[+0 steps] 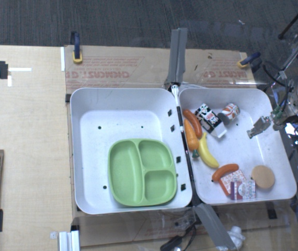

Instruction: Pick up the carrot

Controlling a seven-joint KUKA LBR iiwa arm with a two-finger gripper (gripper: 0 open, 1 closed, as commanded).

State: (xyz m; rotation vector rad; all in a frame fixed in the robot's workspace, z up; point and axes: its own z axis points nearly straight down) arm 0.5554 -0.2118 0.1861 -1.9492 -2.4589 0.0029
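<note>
The carrot (191,137) is a short orange piece with a small green end. It lies along the left wall of the right bin (274,190), between a red sausage (193,122) and a banana (207,153), touching both. My gripper (258,126) hangs over the right side of the same bin, well to the right of the carrot and apart from it. Nothing shows in its grasp.
The right bin also holds a black-and-white carton (209,117), a small can (229,111), a second sausage (225,171), a red-and-white packet (238,186) and a tan round bun (263,177). A green divided plate (141,172) sits in the left bin (86,140).
</note>
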